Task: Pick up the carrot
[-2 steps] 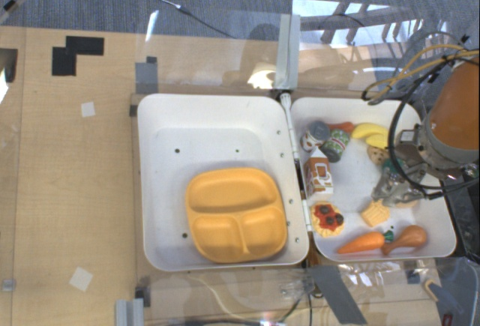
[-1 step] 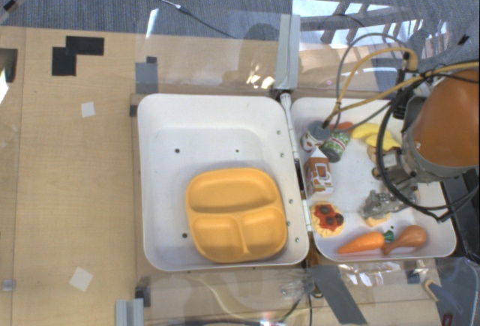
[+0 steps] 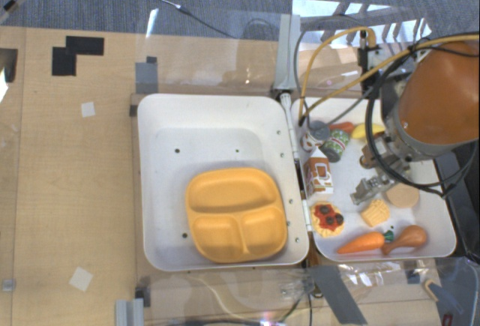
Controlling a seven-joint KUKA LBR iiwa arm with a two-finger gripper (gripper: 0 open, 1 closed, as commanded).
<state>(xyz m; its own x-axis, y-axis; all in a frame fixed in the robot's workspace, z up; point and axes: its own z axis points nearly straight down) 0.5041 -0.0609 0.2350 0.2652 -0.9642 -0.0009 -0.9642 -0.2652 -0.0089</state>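
The carrot, orange with a green top, lies on its side along the front wall of the right bin. My gripper hangs over the middle of that bin, a short way behind the carrot and above a yellow cracker. It holds nothing that I can see. The arm's orange band covers the back right part of the bin.
A brown pear-shaped item touches the carrot's green end. A pizza slice, small carton, can, round cookie and a yellow piece crowd the right bin. The left bin holds a yellow divided plate.
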